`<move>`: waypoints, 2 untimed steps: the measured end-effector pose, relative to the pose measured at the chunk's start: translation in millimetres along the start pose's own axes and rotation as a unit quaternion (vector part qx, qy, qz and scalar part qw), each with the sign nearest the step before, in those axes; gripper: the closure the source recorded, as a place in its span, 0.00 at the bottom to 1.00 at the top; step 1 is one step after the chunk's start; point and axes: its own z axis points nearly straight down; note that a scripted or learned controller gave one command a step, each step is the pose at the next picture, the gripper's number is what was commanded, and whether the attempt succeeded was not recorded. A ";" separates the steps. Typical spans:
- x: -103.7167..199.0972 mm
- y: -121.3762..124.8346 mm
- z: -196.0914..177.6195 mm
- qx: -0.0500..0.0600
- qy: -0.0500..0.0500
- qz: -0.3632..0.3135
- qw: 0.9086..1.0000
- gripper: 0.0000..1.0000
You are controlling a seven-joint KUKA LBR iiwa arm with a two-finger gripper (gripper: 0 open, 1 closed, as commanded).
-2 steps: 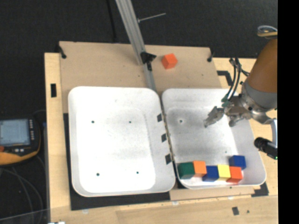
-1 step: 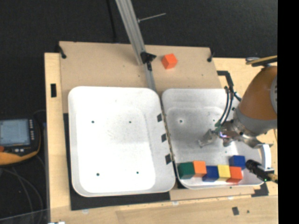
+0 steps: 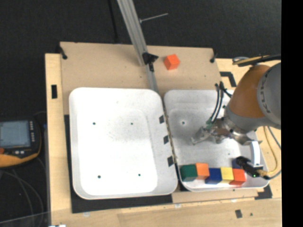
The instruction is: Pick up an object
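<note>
One hand (image 3: 201, 136) hangs low over the middle of the right bin (image 3: 189, 103), metal fingers pointing toward the view's left; whether they are spread or closed I cannot tell, and nothing shows between them. Grey arm (image 3: 255, 103) with its orange band reaches in from the right, covering that bin's right side.

Open room: bare bin floor lies to the left of the hand and toward the far wall. Toward the near wall the space is taken by a row of blocks, tight along the rim: green block (image 3: 188, 172), orange block (image 3: 202, 169), blue block (image 3: 214, 175), yellow block (image 3: 227, 174), red block (image 3: 239, 175), each touching the next. All are small cubes with plain faces, no markings legible. The hand is apart from the row.

Left bin (image 3: 118, 141) sits just beside the right one, walls touching at the centre.

Lone orange cube (image 3: 172, 62) rests on the worktop (image 3: 104, 65) beyond the bins, near a slanted metal rail (image 3: 135, 27).

A small screen device (image 3: 16, 135) lies off the worktop at far left; its display is unreadable.
</note>
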 end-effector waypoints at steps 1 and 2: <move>-1.9 -22.6 12.2 -0.003 -0.001 0.003 1.000 0.00; -33.6 -39.2 11.8 -0.002 -0.001 0.003 1.000 0.00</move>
